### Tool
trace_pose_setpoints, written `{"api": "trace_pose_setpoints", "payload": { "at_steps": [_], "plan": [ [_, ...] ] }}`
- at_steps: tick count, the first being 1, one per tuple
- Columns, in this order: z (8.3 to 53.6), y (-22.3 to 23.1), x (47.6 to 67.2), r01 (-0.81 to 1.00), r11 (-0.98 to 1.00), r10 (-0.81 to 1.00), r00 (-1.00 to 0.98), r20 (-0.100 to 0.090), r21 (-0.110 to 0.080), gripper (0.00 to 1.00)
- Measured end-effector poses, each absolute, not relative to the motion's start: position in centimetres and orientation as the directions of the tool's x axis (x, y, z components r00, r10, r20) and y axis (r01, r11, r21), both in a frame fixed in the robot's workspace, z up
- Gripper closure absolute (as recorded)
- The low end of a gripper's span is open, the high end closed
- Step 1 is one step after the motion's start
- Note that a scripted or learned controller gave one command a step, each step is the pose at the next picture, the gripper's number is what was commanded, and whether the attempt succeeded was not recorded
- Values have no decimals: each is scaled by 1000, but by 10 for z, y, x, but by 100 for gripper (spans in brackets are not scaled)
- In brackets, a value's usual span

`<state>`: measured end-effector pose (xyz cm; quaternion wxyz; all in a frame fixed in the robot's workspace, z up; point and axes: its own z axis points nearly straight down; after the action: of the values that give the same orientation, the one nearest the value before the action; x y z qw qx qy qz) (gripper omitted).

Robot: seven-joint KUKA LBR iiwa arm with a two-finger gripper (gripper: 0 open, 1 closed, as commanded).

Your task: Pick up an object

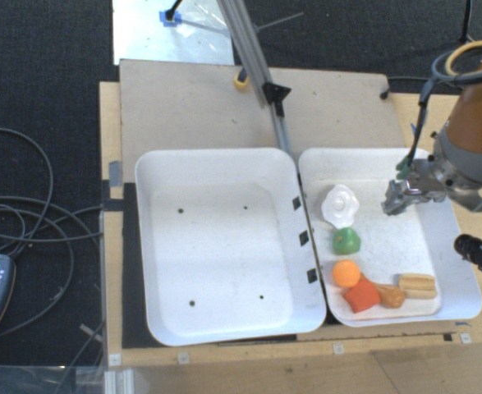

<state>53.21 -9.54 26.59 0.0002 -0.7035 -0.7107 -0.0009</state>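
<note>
Toy food [364,281] clustered lower right in right bin [458,298], pincer [394,201] hovering above, upper right, grip state unclear

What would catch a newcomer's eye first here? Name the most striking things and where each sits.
The cluster of small colourful things in the right bin draws the eye first: a white object, a green one, an orange ball, a red block and a tan piece. Above that bin's upper right part hangs the gripper on the grey and orange arm. The left bin lies beside it.
</note>
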Motion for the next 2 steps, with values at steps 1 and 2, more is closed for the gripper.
{"api": "trace_pose_setpoints", "payload": {
  "at_steps": [1,2],
  "plan": [
    [260,-53,536,1000,9,1000,-9,1,2,100],
    [246,2,547,1000,10,1000,-10,3,0,100]
  ]
}}
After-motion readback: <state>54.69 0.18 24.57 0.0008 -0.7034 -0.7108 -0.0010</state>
